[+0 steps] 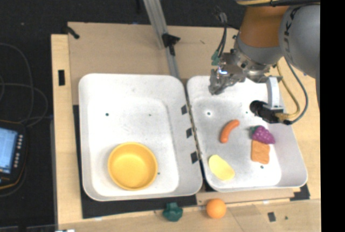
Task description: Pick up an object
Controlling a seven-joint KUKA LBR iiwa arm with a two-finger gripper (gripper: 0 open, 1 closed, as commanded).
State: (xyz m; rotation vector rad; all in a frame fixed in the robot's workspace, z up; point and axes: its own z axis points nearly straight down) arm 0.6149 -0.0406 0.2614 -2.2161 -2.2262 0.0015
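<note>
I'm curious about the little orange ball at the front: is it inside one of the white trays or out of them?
Out. The orange ball lies on the bench, just past the right bin's front rim, beside a small green thing.

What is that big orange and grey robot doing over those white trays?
The robot arm is trying to pick something up. Its gripper hangs over the far corner of the right bin, with nothing seen in it. In that bin lie an orange sausage, purple grapes, an orange cracker and a yellow piece. The left bin has a yellow bowl.
</note>
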